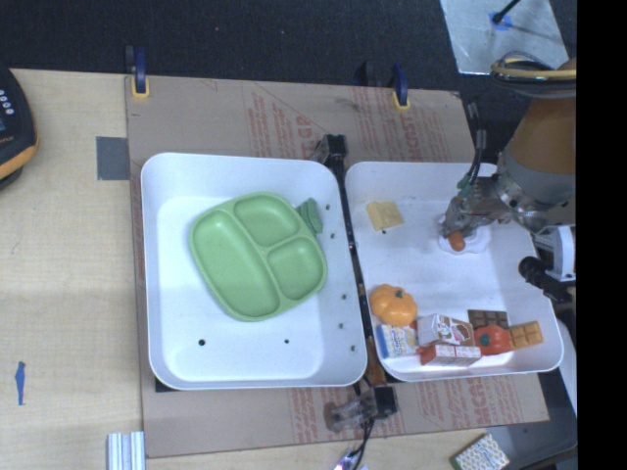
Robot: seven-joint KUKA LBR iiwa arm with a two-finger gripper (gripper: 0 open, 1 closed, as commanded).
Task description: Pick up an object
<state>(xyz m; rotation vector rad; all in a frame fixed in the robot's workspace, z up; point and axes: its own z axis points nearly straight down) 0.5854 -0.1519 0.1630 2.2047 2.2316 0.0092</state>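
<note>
Camera view: desk (69, 292) carries two shallow white bins side by side on a brown cardboard sheet. Left bin (167, 341) holds a green divided plate (258, 254), lying flat, with a small green piece (311, 214) touching its upper right edge. Right bin (534, 358) holds the clutter. A pale yellow square (384, 214) lies near its upper left corner. An orange pumpkin-like toy (394, 305) sits at the bin's left side, just above a blue-and-white carton (396, 341). Beside that, along the near wall: a red-and-white box (450, 333), a red tomato-like toy (493, 340), and a brown chocolate bar (509, 329) partly under the tomato (overlap hard to read).

The arm comes in from the right, orange band visible above the wrist. End effector (460, 228) is down in the upper middle of the right bin, tips right at a small orange-red object (456, 242) on the bin floor. Object sits at the fingertips, but whether the fingers are wide, narrow or gripping it — cannot tell (too small, blurred).
</note>
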